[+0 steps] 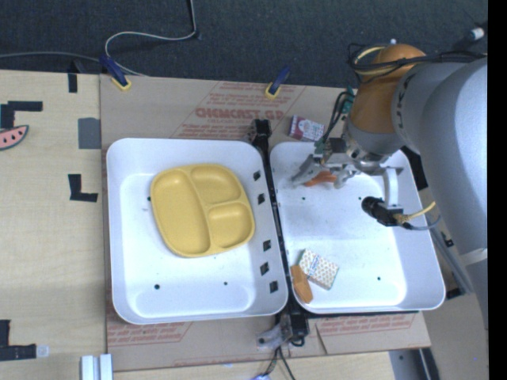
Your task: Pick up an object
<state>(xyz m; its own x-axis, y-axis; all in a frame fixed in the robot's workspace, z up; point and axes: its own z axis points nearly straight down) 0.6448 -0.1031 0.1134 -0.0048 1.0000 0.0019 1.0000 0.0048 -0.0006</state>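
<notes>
Hovering over glossy bin (356, 244) — metal jaws (317, 171)

The grey arm (444, 109) reaches in from the right, orange-banded wrist bent downward, its gripper (321, 170) low at the far side.

Two white bins (131, 212), one yellow plate (203, 209)

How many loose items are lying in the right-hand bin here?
3: an orange piece under the hand at the bin's far side, a checkered packet near the front edge, and an orange piece beside it. The arm may hide more.
</notes>
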